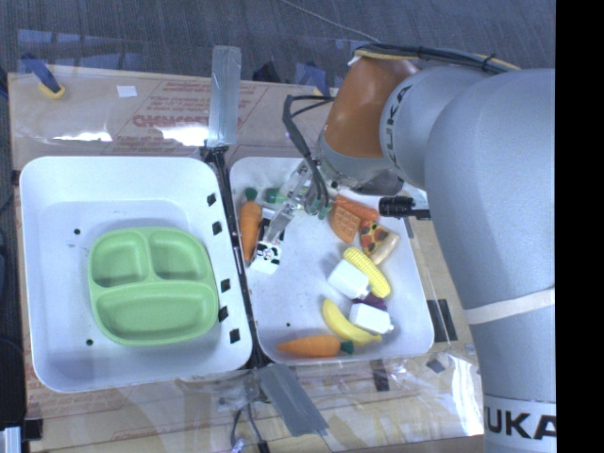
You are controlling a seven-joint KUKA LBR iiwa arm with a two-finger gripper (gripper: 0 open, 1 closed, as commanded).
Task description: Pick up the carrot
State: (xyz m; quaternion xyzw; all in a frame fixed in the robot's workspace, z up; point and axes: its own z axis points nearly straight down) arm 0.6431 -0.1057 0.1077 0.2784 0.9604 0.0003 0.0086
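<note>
**Two carrots, a wall, and a crowded bin**

I hang over the right bin (411, 333), my gripper (274, 239) low near its left wall. How wide my jaws stand I cannot tell from this slanted look down; the metal and the black-and-white tag blur together, and I see nothing clearly held between them.

The carrot (249, 229) I take to be mine lies just to my left, long and orange, pressed along the bin's left wall with its green top pointing away toward the far edge. A second carrot (310, 346) lies along the near wall, well apart from me, so I could be steered to the wrong one.

My main worry is the wall. With the carrot tight against it, one jaw may land on the rim or on the carrot itself instead of sliding down beside it, and I would close on air or roll it away.

The other food, a banana (342, 322), corn (367, 270), a pizza slice (381, 242), sits to my right; my wrist could nudge it. The green plate (151, 286) in the left bin (38, 187) is out of harm.
</note>
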